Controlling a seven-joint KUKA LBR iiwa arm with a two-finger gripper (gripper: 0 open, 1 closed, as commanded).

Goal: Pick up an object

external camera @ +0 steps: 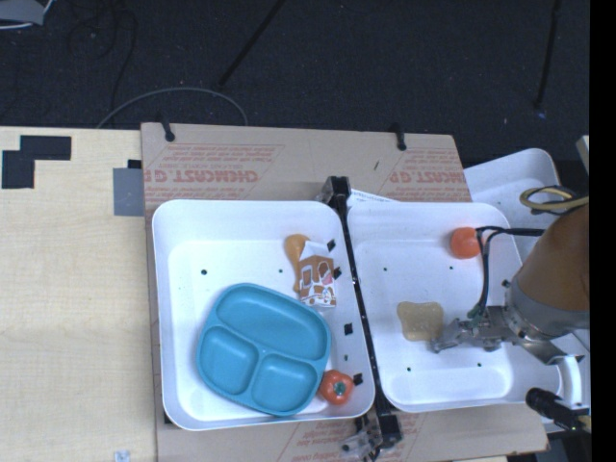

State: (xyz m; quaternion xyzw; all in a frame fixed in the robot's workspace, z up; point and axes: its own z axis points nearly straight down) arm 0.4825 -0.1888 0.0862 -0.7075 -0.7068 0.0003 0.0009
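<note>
The end effector [450, 338] sits low in the right bin [423, 397], its metal tip at the lower right edge of a flat, pale tan piece [420, 319], which looks like the thing it is lined up to pick; whether it is open, closed or gripping cannot be told from here. A small smooth orange ball [465, 243] lies apart near the bin's far wall. In the left bin [183, 248] a glossy blue divided plate [265, 348] lies flat beside a red tomato-like toy [336, 387] and a crumpled printed packet [316, 280], all on the bench [67, 287].
</note>
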